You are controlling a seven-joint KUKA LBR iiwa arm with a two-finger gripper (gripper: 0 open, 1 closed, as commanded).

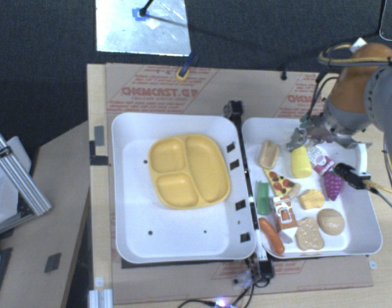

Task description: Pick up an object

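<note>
The gripper [301, 138] hangs in the upper right of the frame; the yellow block [301, 161] lies just below it, long axis running up-down. Its opening probably can't be judged here.

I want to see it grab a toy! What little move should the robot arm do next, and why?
Probably lower straight down a little. The gripper sits at the top end of the yellow toy in the right bin, and nothing seems held yet. Going lower should put its fingers around the toy before it squeezes.
</note>
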